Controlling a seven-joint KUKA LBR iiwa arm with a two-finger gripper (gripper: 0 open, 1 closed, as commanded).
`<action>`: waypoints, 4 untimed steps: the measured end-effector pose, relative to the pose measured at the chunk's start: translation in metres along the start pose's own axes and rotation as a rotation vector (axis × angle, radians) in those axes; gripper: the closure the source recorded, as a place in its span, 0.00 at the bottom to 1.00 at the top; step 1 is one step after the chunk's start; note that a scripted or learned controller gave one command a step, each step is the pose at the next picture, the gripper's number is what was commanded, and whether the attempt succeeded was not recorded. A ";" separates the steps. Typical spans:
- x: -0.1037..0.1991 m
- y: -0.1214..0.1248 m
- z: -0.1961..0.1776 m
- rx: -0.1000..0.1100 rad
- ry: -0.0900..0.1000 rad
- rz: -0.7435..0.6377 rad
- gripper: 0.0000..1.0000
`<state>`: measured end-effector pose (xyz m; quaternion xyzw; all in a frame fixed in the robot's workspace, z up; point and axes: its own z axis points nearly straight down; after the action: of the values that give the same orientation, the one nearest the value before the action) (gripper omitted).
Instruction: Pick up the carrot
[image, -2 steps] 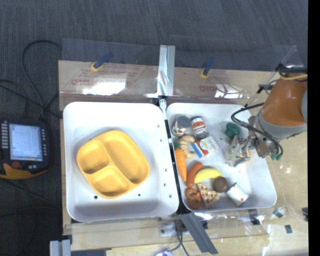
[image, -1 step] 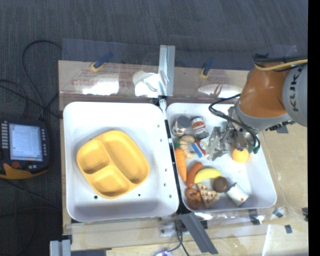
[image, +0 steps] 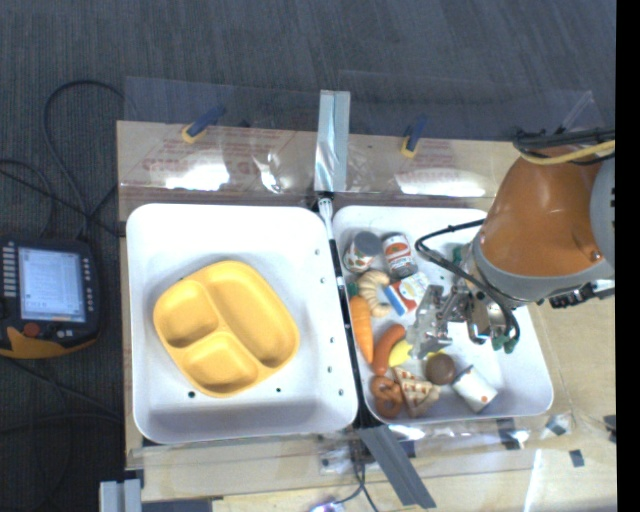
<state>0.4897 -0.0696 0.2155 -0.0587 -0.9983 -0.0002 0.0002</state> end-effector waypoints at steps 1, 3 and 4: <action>0.004 0.068 0.009 0.002 0.004 0.264 1.00; 0.026 0.167 0.016 0.003 0.004 0.165 1.00; 0.025 0.256 0.038 0.004 0.005 0.295 1.00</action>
<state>0.4952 0.1873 0.1773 -0.2048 -0.9788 0.0018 0.0028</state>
